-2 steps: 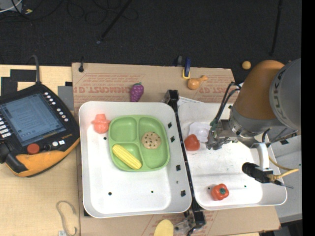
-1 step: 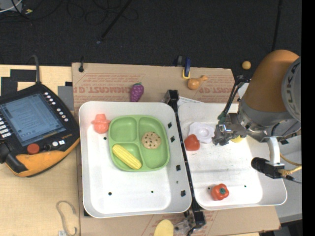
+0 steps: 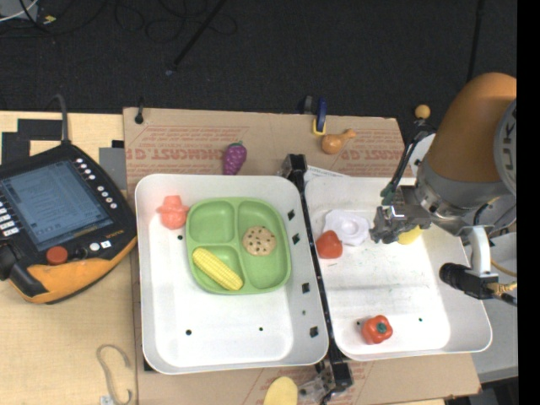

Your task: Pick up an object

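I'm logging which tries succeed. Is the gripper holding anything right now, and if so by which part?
It cannot be told. The gripper is low in the right bin, beside a white object and a yellow object, but nothing is visibly gripped.

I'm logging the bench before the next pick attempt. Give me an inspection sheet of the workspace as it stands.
Surface: two white bins side by side, left bin and right bin, on cardboard sheet.
Job's things: left bin holds green divided plate with corn and cookie, plus pink toy beside the plate. Right bin holds white cup, red-orange piece, tomato, yellow item partly hidden by the gripper.
Clutter: purple grapes and pear-shaped toy behind the bins; yellow item in front.
Grippers: gripper low over right bin.
Cables: black leads on dark floor.
Surroundings: teach pendant at left.
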Controlling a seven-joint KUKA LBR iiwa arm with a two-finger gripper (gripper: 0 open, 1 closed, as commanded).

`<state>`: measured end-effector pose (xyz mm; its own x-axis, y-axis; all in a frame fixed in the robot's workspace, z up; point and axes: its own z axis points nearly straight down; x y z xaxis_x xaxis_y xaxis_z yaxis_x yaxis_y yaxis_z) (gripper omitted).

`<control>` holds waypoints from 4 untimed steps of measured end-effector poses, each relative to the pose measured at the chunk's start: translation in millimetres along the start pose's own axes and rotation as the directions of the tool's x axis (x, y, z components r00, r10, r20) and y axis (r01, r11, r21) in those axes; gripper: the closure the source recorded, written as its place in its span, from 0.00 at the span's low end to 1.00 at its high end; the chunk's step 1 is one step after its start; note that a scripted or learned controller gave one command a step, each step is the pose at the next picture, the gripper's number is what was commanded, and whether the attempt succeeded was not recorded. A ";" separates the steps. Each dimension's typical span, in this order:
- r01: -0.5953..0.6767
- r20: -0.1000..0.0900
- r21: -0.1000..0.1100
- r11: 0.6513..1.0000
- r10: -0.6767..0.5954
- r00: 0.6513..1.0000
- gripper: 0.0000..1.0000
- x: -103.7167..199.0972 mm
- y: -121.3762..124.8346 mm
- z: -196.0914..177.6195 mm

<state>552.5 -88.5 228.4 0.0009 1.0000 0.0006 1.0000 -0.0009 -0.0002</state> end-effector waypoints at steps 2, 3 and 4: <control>0.005 -0.002 0.001 1.000 -0.005 1.000 1.00 113.8 1.6 -4.6; 0.001 0.000 0.002 1.000 -0.001 1.000 1.00 114.6 12.1 -4.4; -0.003 0.000 0.004 1.000 0.003 1.000 1.00 113.2 6.2 -6.0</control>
<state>558.8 24.7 234.5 0.0035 1.0000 0.0008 1.0000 -0.0035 -0.0045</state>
